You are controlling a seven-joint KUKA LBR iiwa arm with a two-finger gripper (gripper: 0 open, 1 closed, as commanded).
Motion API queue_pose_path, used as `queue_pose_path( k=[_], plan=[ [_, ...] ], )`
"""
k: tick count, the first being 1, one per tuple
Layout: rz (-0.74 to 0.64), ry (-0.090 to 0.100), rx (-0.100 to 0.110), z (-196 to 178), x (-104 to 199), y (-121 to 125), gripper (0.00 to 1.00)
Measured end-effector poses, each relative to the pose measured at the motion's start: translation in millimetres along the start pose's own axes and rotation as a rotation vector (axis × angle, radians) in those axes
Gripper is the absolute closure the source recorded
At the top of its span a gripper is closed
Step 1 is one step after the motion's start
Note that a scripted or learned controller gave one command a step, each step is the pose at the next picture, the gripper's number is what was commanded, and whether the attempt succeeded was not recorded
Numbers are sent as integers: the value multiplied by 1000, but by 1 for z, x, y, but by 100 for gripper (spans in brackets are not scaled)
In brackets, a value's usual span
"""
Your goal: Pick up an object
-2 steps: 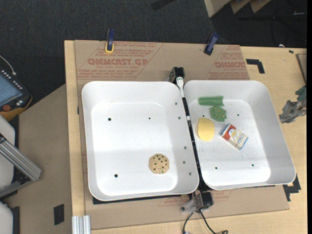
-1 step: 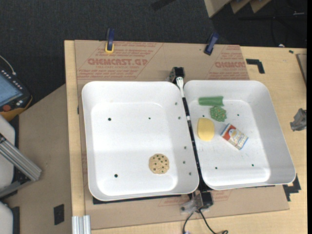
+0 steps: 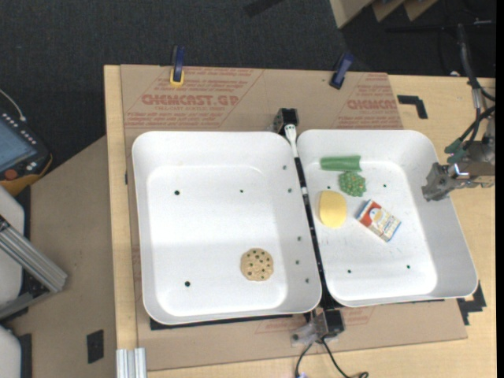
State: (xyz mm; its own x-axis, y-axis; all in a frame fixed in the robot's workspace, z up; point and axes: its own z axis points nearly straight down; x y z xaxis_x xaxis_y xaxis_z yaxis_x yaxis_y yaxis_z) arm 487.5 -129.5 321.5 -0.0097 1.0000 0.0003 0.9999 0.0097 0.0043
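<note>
The right bin holds a green cylinder, a bumpy green piece, a yellow lemon-shaped object and a small red and white box. A round cookie lies in the left bin, near its front. My gripper hangs over the right bin's right rim, well to the right of the box and apart from every object. Nothing shows in its grasp.
Both bins rest on a cardboard sheet held by blue clamps at the back. Cables hang at the right by the gripper. A black divider runs between the bins.
</note>
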Motion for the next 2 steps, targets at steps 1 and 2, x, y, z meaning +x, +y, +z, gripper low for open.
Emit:
queue_pose_path(
  k=[1,2],
  plan=[
    [16,-3,5,15,-76,-10,100],
    [-4,5,7,34,50,5,100]
  ],
)
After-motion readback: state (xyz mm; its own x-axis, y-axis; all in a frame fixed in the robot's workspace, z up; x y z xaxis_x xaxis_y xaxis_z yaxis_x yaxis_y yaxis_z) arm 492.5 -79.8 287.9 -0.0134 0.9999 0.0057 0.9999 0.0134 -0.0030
